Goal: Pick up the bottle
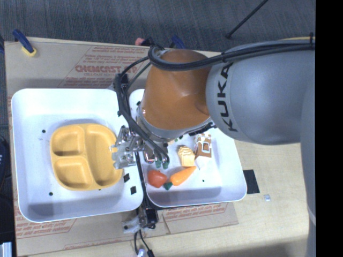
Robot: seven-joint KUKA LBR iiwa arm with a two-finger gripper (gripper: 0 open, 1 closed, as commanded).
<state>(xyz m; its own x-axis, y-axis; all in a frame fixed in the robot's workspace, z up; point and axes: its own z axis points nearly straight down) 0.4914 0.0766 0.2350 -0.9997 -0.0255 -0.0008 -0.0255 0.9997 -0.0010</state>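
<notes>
The big grey arm (268,95) with its orange band (174,98) reaches over the right bin (231,183). The gripper (140,153) hangs low over the wall where the two bins meet. It is a tangle of shiny metal bits and black wires, and I cannot tell if it is open or closed. Nothing can be seen held in it.

The bottle (203,146) seems to be the small brown and white thing in the right bin. It lies off to the right of the gripper, apart from it, just under the edge of the arm.

Next to the bottle is a small yellow and white block (186,156). Below that lies an orange carrot (184,175), long and pointed. A round red toy (156,179) sits just left of the carrot, close to it.

The left bin (27,143) holds a yellow tray (80,157). The tray is smooth with round corners and has three parts inside.

Both bins are white, shallow and shiny. They sit on flat brown cardboard (96,63) with red writing on it.
</notes>
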